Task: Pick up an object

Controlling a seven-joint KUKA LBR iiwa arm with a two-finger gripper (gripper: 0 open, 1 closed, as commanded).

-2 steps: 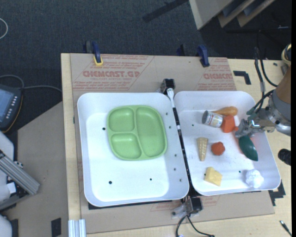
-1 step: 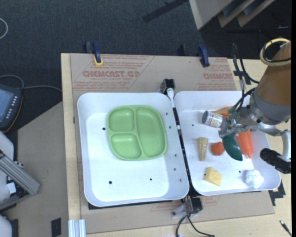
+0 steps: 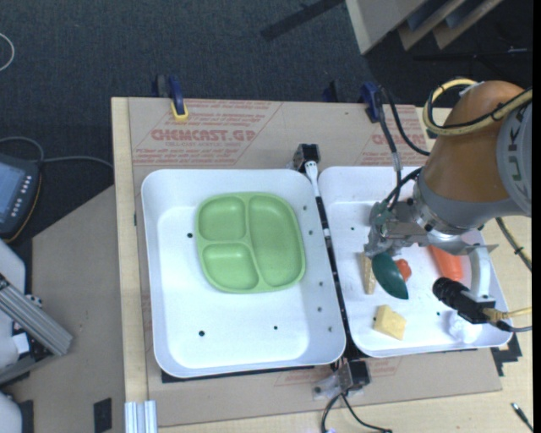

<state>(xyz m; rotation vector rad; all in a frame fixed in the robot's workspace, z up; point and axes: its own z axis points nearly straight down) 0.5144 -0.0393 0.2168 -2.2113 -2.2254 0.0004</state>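
A green divided plate [image 3: 251,242] lies in the left bin [image 3: 169,279]. In the right bin [image 3: 355,330], the hand [image 3: 380,243] hangs just above a teal spoon-like piece [image 3: 391,275], with a yellow block [image 3: 389,321] below and an orange piece [image 3: 449,264] to the right. Its grip cannot be told. Best to descend centred over the teal piece, clear of its neighbours.

dark grey carpet floor [image 3: 169,38], pale wooden bench [image 3: 127,254], light furniture corner [image 3: 406,21] top right
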